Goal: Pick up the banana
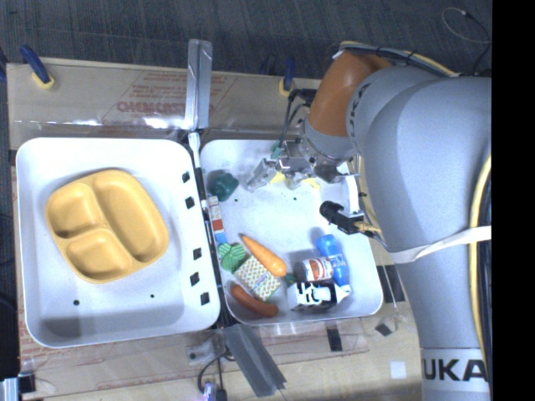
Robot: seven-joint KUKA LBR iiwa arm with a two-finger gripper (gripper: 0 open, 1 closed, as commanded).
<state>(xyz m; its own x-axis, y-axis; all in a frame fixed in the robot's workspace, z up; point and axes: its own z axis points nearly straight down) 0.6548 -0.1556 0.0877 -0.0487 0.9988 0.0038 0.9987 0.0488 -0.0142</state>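
We note a yellow sliver, likely the banana [312, 184], just beside the gripper [280, 167], toward the arm; long axis and grip state: cannot tell.

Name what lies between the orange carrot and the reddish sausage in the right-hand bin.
In the camera view, a green-and-white checkered block lies between the carrot and the sausage.

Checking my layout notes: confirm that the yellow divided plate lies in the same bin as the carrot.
Not the same bin. The camera view shows the yellow divided plate in the bin on the view's left, while the carrot lies in the bin on the view's right.
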